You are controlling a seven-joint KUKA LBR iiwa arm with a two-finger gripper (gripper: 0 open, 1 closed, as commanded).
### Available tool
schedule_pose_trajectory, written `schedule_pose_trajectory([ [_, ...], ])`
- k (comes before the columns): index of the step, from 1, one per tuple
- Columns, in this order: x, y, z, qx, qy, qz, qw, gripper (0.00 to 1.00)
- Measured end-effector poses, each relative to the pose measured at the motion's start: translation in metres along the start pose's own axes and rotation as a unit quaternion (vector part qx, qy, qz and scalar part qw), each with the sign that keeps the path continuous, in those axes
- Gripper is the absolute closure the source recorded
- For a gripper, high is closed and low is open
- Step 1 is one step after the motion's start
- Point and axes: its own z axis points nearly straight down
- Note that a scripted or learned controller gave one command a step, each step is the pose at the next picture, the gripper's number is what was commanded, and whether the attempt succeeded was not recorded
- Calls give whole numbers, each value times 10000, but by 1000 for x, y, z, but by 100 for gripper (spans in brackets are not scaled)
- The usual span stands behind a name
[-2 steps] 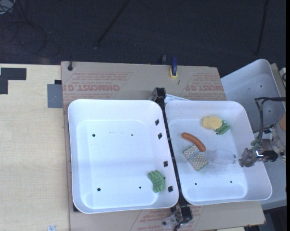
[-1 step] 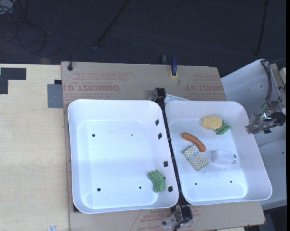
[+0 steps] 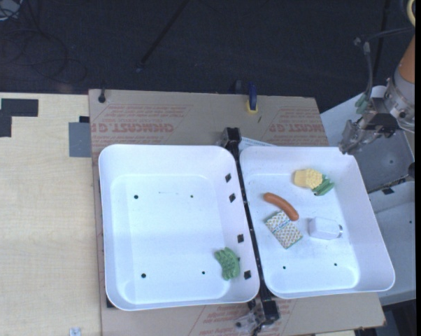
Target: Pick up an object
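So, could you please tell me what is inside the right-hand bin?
The right bin holds a corn cob, a sausage, a patterned packet and a white object. Nothing visibly covers anything.

Both bins [image 3: 126,166] are white. One holds a green leafy toy [image 3: 227,262]. The other has yellow corn [image 3: 308,179], an orange sausage [image 3: 281,204], a checked packet [image 3: 284,230] and a white block [image 3: 324,228].

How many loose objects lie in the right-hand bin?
4: a yellow corn toy at the back, an orange sausage mid-bin, a patterned packet below it, a white block to its right.
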Motion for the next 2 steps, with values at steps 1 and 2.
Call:
schedule_pose_trajectory([
  [1,-42,-58,26,69,4,62,10000,100],
  [2,-52,-133,-1,53,14,48,10000,100],
])
